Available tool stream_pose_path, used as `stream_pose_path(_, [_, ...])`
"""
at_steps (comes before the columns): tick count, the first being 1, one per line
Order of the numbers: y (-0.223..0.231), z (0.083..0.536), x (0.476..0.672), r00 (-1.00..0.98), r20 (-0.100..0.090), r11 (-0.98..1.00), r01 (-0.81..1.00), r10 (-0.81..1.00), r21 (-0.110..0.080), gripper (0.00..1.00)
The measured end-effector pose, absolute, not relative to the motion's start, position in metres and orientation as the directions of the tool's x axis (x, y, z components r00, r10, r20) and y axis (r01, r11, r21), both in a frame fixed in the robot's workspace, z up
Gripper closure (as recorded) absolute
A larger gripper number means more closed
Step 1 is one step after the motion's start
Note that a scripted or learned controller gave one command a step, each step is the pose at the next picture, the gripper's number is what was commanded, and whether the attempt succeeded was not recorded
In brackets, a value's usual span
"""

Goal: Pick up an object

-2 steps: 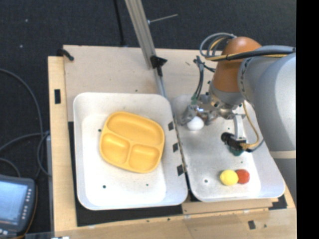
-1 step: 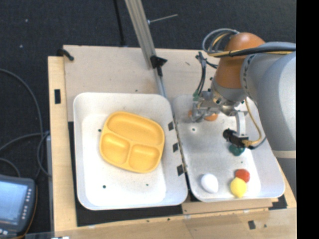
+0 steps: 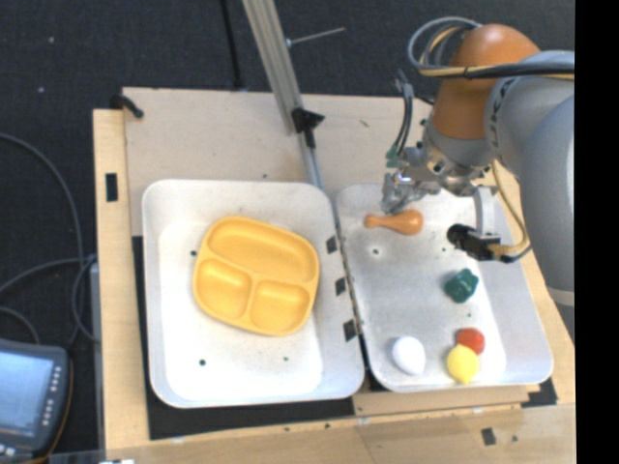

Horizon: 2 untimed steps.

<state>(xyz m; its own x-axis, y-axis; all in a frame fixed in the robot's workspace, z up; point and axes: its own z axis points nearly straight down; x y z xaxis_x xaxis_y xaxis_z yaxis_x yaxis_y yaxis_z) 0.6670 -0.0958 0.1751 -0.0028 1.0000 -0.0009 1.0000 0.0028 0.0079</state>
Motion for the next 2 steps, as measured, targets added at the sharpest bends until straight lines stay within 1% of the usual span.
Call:
stream_pose_path(1, [-0.092, 0.237, 0.663, -0.004, -0.001, 0.004, 1.0, 1.0, 0.008, 1.0])
stream_pose_path(2, [-0.093, 0.293, 0.665, -0.004, -0.001, 0.004, 1.0, 1.0, 0.008, 1.0])
